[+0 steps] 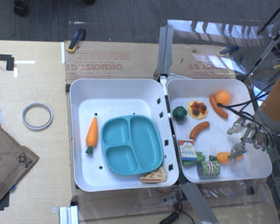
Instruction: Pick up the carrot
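A golden waffle (153, 175) lies at the left bin's near edge. The orange, green-stemmed carrot (91, 133) sits lengthwise by that bin's left wall, beside the teal divided plate (131, 144). The metal claw (239, 149), spread and unladen, hangs over the right bin, so the carrot lies well apart to its left.

my grey arm enters from three o'clock, orange band above the wrist, gripper (239, 148) angled down toward eight o'clock.

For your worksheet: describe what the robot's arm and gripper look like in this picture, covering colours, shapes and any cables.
The arm enters at the right edge as a rounded orange band with grey below it. Thin black cables run across it toward the wrist. The gripper is a small silvery metal assembly with slender fingers.
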Action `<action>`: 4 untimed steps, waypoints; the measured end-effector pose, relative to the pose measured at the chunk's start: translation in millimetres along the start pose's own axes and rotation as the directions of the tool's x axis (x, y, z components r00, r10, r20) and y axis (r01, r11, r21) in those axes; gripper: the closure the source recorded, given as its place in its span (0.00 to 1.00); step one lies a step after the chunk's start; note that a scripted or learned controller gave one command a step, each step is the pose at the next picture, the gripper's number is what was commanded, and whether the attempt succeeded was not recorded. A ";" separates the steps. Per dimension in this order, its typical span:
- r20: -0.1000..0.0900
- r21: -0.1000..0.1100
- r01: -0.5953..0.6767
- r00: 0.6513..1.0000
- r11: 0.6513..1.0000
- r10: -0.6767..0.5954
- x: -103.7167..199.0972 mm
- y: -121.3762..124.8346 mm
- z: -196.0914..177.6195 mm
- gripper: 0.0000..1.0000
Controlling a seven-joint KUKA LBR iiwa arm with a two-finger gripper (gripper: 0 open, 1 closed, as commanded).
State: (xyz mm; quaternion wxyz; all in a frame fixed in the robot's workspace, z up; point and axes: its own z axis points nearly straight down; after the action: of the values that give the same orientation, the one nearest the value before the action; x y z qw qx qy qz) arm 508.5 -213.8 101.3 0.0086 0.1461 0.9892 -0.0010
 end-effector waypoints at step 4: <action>-0.010 -0.004 0.211 0.977 0.977 -0.211 -6.1 -6.4 -15.8 0.00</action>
State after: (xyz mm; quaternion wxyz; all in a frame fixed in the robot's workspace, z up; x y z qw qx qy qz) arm 512.2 -221.6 117.1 0.0035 0.0402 0.9992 0.0001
